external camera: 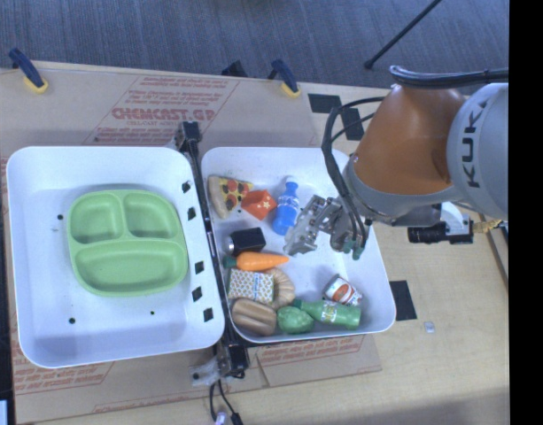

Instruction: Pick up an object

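Note:
My gripper hangs over the middle of the right bin, pointing left. Just left of it stands a blue bottle; an orange carrot lies below and to its left. Around them lie a pizza slice, a red toy, a black block, a checkered packet, a bread roll, a green bottle and a small red and white can. I see nothing between the fingers.
The left bin holds a green divided plate. A row of black clips runs along the seam between the bins. The orange-banded arm covers the right bin's right wall.

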{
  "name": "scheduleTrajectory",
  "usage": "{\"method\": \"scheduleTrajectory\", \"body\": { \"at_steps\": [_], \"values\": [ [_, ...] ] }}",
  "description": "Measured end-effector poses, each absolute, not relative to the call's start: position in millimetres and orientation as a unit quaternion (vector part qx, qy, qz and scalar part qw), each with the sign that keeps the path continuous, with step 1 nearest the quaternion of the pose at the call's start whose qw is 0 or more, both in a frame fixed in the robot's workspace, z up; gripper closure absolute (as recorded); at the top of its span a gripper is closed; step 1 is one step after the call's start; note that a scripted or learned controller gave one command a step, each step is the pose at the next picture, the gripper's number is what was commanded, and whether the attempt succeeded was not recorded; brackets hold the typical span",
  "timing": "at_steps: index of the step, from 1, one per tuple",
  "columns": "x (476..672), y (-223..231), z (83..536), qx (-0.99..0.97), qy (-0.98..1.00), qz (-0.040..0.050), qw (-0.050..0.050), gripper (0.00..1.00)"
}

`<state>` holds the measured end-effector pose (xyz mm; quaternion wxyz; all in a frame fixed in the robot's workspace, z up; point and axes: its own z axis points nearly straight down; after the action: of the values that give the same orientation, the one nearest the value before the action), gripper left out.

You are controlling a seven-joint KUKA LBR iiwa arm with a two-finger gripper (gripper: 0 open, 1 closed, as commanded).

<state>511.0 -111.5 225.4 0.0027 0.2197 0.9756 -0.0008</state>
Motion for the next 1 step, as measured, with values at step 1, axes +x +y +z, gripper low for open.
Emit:
{"method": "scheduleTrajectory", "body": {
  "at_steps": [1],
  "values": [
    [512.1, -111.3, 235.8, 0.218, 0.976, -0.0012, 0.004, 1.00]
  ]
}}
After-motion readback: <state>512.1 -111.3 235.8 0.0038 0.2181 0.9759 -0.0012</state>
